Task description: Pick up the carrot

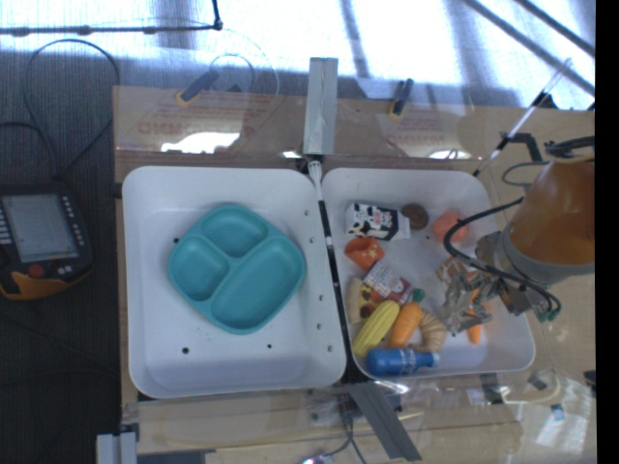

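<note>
carrot [407, 323] lies in right bin [503, 356], wedged between corn cob [376, 326] and bread roll [431, 332] | gripper [468, 296] hangs just right of it (finger state unclear amid cables), likely lining up a descent

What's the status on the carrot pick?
Gripper low in right bin, nothing seen held. Carrot lying free, left of gripper. Corn and bread roll crowd it.

A robotics lab, by the look of it: a plywood table [242, 124] carries two white bins [145, 288] under clear shields, a teach pendant [39, 240] lies at nine o'clock on dark carpet, loose cables [68, 75] trail at ten o'clock, and toy food [387, 322] fills the right bin.
</note>
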You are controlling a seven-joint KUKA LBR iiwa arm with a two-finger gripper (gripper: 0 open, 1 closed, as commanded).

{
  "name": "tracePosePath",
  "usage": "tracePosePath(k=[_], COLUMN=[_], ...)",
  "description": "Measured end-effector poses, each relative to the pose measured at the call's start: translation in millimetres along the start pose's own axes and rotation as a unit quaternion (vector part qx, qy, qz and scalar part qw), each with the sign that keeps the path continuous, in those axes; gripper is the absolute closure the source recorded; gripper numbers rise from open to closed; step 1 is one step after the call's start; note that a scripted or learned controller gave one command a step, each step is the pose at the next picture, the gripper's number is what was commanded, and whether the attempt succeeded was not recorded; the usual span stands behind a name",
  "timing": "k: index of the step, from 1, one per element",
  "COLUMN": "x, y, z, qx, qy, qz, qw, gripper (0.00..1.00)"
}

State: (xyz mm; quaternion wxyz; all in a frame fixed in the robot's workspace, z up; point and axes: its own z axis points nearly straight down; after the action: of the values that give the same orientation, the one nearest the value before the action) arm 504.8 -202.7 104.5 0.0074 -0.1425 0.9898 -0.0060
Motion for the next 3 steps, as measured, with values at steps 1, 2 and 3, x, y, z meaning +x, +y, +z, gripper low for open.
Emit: tracePosePath(k=[1, 2, 3], x=[0.0, -1.4, -1.5], y=[0.7, 0.4, 1.1], z=[0.7, -9.0, -8.4], qx=[-0.001, 0.001, 0.001], qy=[0.001, 0.0, 0.0], qz=[0.0, 0.0, -0.001], qw=[1.0, 1.0, 1.0], gripper=[0.0, 1.0, 0.0])
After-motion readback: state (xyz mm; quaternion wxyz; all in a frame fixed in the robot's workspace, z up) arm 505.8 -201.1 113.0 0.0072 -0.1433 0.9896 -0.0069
